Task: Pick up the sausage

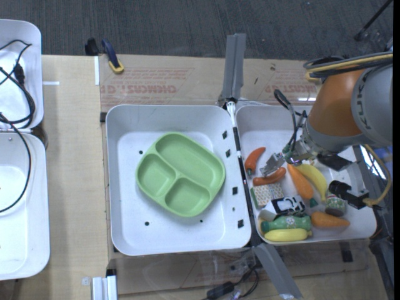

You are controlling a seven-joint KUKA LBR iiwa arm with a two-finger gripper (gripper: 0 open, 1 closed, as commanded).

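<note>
Left bin (119, 186): green divided plate (180, 174) lying near its middle. Right bin (369, 230): sausage (269, 177) toward the left side, just below a red pepper (254, 159) and above a waffle (267, 194), with the hand (275, 163) right over its upper edge, grip impossible to tell. Farther right, carrot (299, 180) and banana (315, 177) side by side, more toy food along the front edge.

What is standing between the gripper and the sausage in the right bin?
Nothing visible. The gripper hangs right above the sausage, which lies uncovered between the red pepper and the waffle.
</note>
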